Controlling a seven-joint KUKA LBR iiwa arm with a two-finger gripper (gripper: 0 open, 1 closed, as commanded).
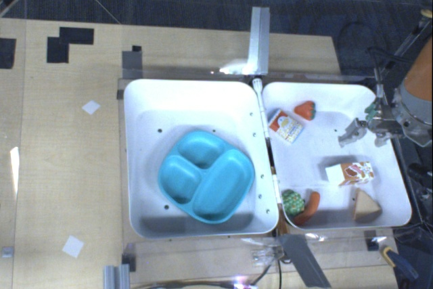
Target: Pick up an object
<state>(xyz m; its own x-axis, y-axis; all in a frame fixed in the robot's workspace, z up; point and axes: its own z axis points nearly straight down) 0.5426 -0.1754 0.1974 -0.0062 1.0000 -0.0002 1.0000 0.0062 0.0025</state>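
My gripper [367,135] hangs over the right side of the right bin [318,152], open, with nothing between its fingers [349,132]. Just below it lies a small white and orange box [352,172]. A tan wedge [366,206] rests in the bin's front right corner. A green piece [292,202] and an orange-red piece [309,205] sit together at the front left. Toward the back left are a red and green toy fruit [306,109] and a small printed carton [286,126].
The left bin [145,145] holds a blue divided plate [206,176]. A metal post [260,40] stands behind the seam between the bins. The arm's grey body with its orange band [416,88] comes in at the right edge. Bare bin floor lies between the carton and my gripper.
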